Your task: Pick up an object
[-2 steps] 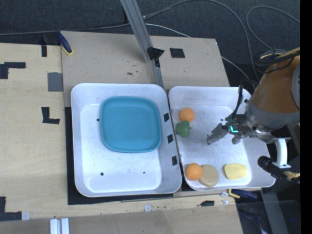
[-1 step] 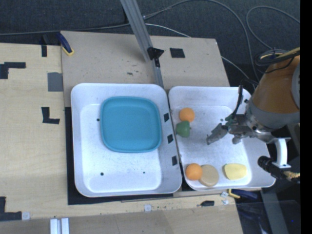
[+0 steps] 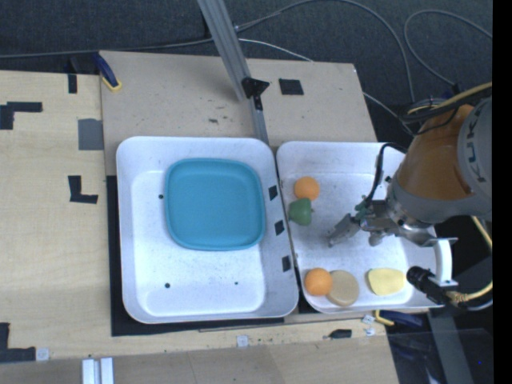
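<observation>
In the right bin (image 3: 344,162) lie several small objects. An orange ball (image 3: 306,188) rests at the upper left, with a green piece (image 3: 301,211) just below it. Along the front edge sit a second orange ball (image 3: 318,282), a beige round piece (image 3: 345,288) and a yellow piece (image 3: 386,281). My gripper (image 3: 356,234) hangs over the middle of this bin, right of the green piece and above the front row. Its fingers (image 3: 339,232) are spread open with nothing between them.
The left bin (image 3: 140,238) holds a blue square plate (image 3: 214,203). A grey metal pole (image 3: 232,46) slants down to the gap between the bins. Cables run over the dark floor at the upper right.
</observation>
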### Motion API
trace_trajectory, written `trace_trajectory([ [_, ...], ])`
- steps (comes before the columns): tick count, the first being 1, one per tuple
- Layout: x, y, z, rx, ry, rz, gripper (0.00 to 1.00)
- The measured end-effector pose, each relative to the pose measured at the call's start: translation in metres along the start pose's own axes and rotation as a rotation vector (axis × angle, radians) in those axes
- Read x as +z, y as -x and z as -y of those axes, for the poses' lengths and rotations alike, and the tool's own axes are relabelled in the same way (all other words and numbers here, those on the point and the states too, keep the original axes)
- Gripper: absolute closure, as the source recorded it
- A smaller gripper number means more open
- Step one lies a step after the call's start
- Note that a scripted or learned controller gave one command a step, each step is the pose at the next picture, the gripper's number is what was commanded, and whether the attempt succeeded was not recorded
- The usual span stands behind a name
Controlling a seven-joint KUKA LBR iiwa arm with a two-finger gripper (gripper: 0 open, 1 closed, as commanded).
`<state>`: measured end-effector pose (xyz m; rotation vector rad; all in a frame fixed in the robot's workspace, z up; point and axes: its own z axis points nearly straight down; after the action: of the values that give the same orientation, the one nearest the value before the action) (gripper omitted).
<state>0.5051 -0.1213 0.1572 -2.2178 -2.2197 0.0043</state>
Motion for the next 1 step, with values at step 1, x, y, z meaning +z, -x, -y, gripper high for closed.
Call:
trace_trajectory([
  [1,0.0523,-0.0104,-0.0016,0.000,-0.001,0.000,0.00],
])
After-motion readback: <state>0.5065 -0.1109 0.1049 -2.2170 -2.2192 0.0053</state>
